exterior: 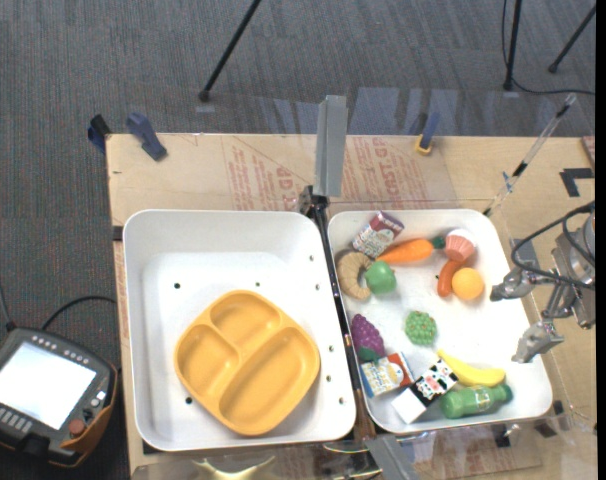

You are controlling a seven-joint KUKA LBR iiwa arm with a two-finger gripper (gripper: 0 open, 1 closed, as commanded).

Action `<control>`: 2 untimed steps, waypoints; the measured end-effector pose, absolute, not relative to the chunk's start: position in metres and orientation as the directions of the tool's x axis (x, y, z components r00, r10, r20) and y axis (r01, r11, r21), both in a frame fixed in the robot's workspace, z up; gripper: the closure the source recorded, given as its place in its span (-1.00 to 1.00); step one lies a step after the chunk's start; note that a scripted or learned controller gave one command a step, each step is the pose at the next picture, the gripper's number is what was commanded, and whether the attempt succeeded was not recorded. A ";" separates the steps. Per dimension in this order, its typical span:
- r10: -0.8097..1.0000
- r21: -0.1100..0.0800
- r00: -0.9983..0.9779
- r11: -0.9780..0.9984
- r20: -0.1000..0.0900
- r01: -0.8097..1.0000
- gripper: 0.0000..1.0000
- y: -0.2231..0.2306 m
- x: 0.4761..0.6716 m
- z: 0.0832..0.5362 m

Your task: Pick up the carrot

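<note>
Lying in the upper part of the right bin (488, 230), the carrot (408, 252) sits beside a green ball (381, 278). Gripper (523, 318) at right frame edge, jaws wide, empty.

Pincer (524, 316) (fingers spread) at right edge

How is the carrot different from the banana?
The carrot is orange with a green end; the banana is yellow. The carrot lies near the far side of the right bin, the banana near the front. The carrot is straight, the banana curved. Both are long toy foods lying flat in that bin.
</note>
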State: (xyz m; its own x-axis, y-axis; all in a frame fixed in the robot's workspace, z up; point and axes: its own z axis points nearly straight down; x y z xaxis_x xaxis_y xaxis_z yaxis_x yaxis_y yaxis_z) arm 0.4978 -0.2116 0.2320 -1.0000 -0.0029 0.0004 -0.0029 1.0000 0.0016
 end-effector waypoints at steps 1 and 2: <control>-0.029 0.002 -1.000 1.000 0.001 -0.029 -1.00 -0.206 0.565 0.086; -0.117 0.000 -0.993 0.993 -0.003 -0.117 -1.00 -0.195 0.589 0.088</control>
State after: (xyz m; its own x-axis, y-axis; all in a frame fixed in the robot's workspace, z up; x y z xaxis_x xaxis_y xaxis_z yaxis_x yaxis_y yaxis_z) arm 0.5889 -0.1946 0.0884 -0.9932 -0.1168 -0.0029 -0.1168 0.9932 0.0001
